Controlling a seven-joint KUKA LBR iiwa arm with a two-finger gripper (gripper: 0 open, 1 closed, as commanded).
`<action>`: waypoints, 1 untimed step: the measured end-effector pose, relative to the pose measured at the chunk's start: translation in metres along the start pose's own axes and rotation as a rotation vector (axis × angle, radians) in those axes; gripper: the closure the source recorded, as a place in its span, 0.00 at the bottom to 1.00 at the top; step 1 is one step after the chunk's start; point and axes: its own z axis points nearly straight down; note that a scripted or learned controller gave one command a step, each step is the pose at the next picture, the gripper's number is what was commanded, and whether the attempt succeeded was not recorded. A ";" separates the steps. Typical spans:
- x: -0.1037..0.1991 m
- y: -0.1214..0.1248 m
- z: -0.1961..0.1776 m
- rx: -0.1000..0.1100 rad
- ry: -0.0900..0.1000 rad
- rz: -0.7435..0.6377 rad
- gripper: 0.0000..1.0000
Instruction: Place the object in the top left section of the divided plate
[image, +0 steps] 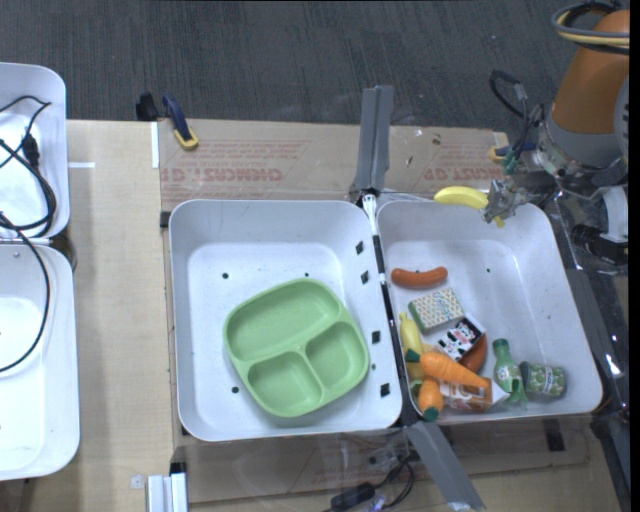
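Banana (459, 197) lies just left of end effector (497, 209); touching it.

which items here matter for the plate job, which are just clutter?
Job: divided plate, banana at the gripper.
Clutter: sausage, carrot, green bottle, small box, clamp, cables.

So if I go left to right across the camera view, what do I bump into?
Green plate → sausage → banana → green bottle → gripper.
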 end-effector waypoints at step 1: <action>0.092 -0.073 0.015 0.002 0.002 -0.069 1.00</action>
